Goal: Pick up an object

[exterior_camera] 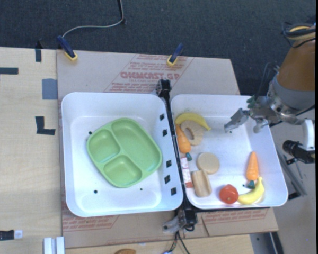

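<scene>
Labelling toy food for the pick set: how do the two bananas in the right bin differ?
The upper banana lies near the bin's top-left, arched over a brownish piece beside the divider; the lower banana lies in the bottom-right corner, curving upward. The upper one sits beside the orange carrot by the divider; the lower one sits between the red tomato and the other carrot. Both are yellow, curved, and in the right bin.

right bin (pixel 265 142) middle bare | food crowds left wall, front edge
</scene>
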Robot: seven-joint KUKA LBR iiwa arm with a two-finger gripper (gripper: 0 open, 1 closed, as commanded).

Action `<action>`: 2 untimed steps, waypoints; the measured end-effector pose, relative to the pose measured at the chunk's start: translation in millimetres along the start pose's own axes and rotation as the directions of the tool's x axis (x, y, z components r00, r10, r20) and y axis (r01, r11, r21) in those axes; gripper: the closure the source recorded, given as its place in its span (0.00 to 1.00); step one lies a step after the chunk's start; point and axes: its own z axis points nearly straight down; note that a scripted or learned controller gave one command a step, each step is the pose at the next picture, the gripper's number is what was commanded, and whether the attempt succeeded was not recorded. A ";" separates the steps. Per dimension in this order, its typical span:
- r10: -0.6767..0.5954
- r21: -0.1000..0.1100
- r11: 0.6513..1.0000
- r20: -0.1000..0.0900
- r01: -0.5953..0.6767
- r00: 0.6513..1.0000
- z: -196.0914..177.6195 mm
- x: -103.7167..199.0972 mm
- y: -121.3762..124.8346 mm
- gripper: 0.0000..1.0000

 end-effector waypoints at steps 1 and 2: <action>0.000 0.005 1.000 -0.001 0.000 1.000 120.5 54.3 69.9 0.00; 0.000 -0.003 1.000 0.001 0.000 1.000 142.6 66.6 87.4 0.00</action>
